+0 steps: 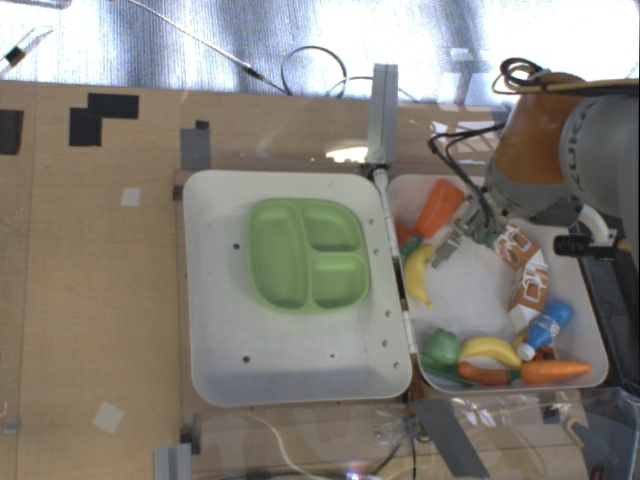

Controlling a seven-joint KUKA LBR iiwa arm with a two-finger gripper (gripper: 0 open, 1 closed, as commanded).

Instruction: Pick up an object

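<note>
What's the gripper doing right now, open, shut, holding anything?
Gripper: low in the right bin, beside the orange carrot and a banana; nothing visibly between its fingers, open or shut cannot be told.

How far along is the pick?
Done: the arm has reached over the right bin, tool low near a banana and an orange piece. In hand: nothing visibly held. Left: grasp and lift; the toys lie in the right bin, and the green tray sits in the left bin.
</note>
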